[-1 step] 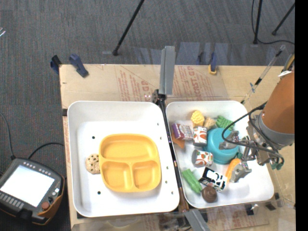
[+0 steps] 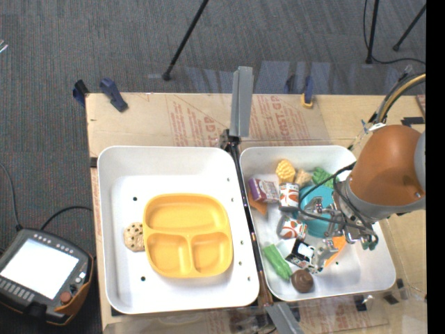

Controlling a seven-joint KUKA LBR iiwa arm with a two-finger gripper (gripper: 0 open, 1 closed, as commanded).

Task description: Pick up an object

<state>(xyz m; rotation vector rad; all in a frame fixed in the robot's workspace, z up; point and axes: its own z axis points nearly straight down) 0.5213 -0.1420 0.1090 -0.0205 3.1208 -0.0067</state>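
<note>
— Reaches in from the right, the arm [image 2: 410, 127] bent downward, with the broad orange band [image 2: 386, 162] sitting directly above the wrist.

— And below that band?

— Grey wrist housing [image 2: 354, 211], then the gripper [image 2: 321, 245] pointing down and a little leftward from it.

— Open or closed?

— Hard to say; too dark and tangled at the tip to make out.

— Cables anywhere?

— Above and to the right of the gripper, looping over the orange band toward the arm's upper section.
</note>
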